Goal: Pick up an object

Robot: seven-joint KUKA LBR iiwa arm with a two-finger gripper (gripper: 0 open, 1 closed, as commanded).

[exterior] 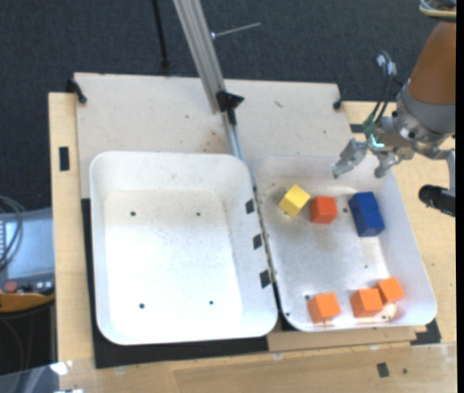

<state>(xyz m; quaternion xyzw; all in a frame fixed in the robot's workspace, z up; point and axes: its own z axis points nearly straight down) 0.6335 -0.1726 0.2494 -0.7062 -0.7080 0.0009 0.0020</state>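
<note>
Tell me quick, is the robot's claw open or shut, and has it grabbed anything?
Claw: open, its two fingers spread apart, holding nothing. It hangs over the far edge of the right bin, above the blue block.

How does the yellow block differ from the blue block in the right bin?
The yellow block is smaller and roughly cube-shaped; the blue block is bigger and elongated. The yellow block sits nearer the divider between the bins, the blue block nearer the outer wall, with an orange block between them. Both rest in the right bin, ungrasped.
</note>
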